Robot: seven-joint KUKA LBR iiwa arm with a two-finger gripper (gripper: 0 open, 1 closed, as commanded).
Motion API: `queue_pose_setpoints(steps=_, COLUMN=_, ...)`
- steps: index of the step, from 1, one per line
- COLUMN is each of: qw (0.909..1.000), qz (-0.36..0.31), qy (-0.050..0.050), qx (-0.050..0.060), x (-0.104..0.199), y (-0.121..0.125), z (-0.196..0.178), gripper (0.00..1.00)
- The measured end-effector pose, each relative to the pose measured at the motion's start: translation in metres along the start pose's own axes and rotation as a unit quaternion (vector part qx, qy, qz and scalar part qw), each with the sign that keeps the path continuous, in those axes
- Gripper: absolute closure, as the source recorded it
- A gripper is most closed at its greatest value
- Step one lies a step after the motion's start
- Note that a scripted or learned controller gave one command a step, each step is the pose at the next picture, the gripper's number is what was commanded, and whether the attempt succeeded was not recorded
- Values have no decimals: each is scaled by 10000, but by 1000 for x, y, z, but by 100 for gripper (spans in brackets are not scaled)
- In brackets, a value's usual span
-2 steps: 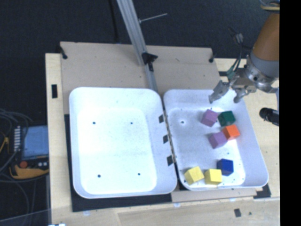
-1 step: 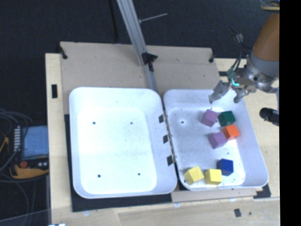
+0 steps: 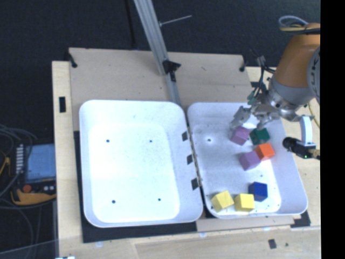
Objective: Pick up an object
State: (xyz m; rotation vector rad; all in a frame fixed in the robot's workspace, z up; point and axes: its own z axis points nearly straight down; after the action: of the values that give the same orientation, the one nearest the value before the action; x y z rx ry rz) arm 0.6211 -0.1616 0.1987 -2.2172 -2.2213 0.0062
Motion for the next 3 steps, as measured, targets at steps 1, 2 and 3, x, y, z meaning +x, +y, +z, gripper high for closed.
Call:
queue_pose_setpoints(steps=1, qw=10000, qz=9, qy=-3, qx=-10, x=-3, y=1, z=42, gripper=0)
queue_pose_setpoints(steps=2, qw=10000, qz=18, qy=-14, qx=-31, x=-8, y=5, z=102, gripper=0)
queue_pose_setpoints(steps=3, qw=10000, qz=37, qy=-14, qx=-55, x=-9, y=6, z=89, gripper=100)
